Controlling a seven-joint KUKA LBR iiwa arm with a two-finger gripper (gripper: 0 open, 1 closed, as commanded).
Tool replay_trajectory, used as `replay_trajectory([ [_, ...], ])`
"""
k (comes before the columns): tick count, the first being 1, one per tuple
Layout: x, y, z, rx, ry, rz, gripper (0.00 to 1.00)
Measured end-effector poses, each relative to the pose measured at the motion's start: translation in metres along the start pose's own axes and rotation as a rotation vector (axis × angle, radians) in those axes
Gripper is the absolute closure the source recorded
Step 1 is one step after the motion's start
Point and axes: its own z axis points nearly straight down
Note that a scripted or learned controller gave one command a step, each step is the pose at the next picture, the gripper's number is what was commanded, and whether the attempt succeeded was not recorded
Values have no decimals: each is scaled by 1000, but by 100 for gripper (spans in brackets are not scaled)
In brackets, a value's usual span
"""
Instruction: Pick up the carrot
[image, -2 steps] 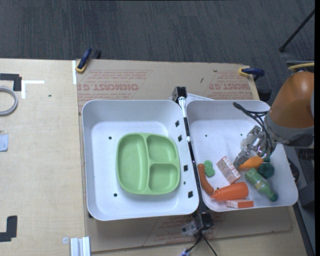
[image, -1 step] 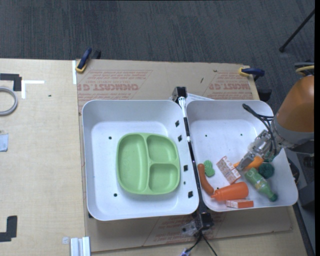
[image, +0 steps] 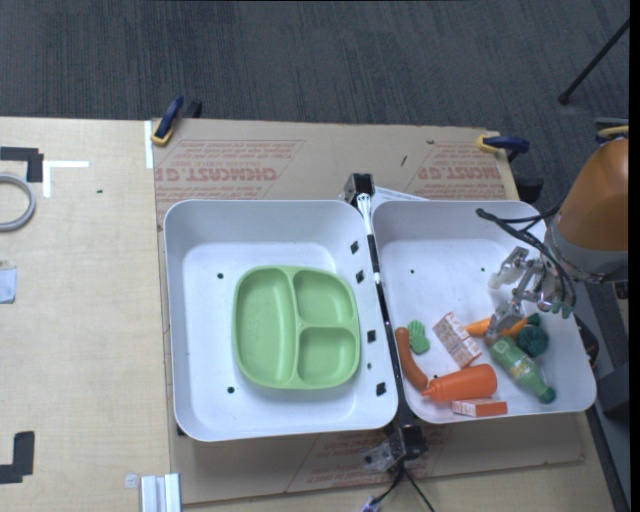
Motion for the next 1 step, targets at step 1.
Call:
replay_trajectory([
  [1, -8, 7, 0, 0, 0, -140, 0],
])
